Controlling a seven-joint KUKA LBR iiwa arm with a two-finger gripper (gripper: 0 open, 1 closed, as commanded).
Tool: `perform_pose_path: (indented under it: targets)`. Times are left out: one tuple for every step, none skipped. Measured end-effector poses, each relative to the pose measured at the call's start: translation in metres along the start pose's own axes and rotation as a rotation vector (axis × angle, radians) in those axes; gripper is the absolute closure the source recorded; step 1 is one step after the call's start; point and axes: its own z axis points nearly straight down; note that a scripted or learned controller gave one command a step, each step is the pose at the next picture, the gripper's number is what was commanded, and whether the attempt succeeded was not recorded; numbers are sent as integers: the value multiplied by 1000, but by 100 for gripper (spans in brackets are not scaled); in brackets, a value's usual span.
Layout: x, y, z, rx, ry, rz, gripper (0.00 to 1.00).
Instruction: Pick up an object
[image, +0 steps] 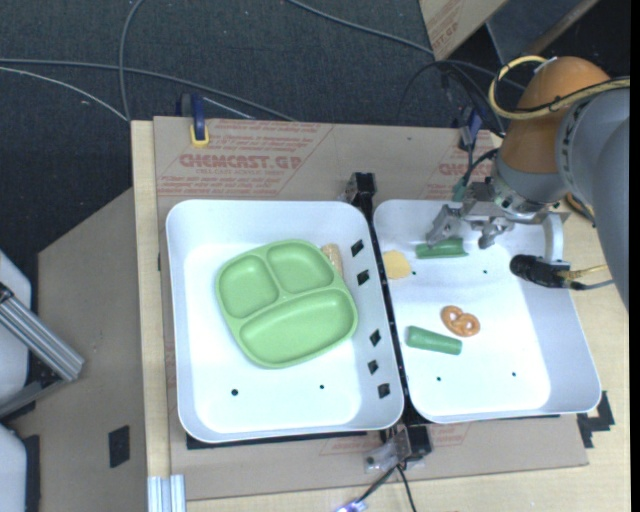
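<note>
Camera view, looking down at a slant: surface (250, 150) w/ two white bins side by side. Left bin (200, 400) has a green divided plate (287, 302) at centre, a small tan item (332, 258) touching the plate's edge at approx 1 o'clock. Right bin (540, 370) holds a yellow piece (397, 265) at approx 10 o'clock near the divider, a pretzel (460, 321) near centre, and a green pickle-like piece (433, 341) just beside it at 7 o'clock. Arm (560, 110) comes in from 2 o'clock. Pincer (462, 232) is low over the right bin's 12 o'clock area, right at a green stick (441, 250); can't tell how far open it is or whether it grips the stick.
</note>
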Motion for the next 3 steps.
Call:
perform_pose_path:
  targets:
    - [0,2,-15,-7,0,0,100]
    - [-1,-4,-77,-10,-2,1,100]
    - [1,0,-141,-13,-3,-1,100]
